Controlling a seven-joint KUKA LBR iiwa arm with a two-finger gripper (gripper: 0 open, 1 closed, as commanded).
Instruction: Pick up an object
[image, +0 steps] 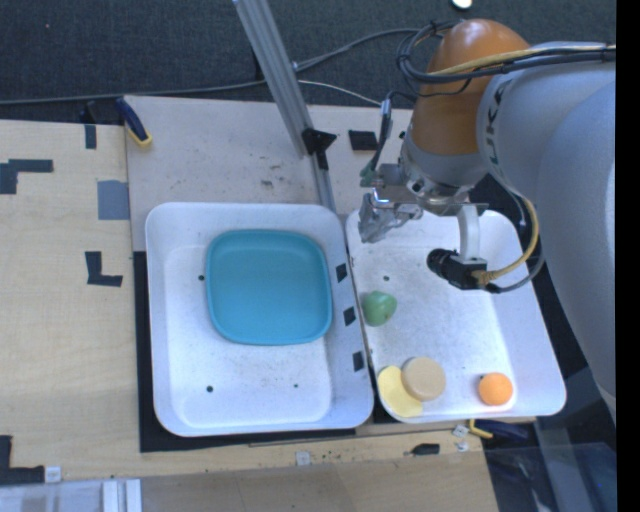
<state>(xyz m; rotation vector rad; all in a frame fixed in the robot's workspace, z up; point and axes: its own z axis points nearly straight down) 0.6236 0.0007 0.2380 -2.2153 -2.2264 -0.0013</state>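
Note:
My gripper (383, 222) hangs over the far left corner of the right bin (520, 330), below the orange wrist band. A small green object (379, 307) lies on the bin floor a short way in front of the gripper, apart from it. At the bin's near edge a tan round piece (424, 378) rests partly on a yellow disc (396, 394). An orange ball (495, 389) sits to their right. Nothing shows under the gripper.
The left bin (170, 330) holds a blue square plate (268, 285). A metal post (290, 90) slants up behind the bins' shared wall. A black cable fitting (456, 268) hangs from the arm over the right bin.

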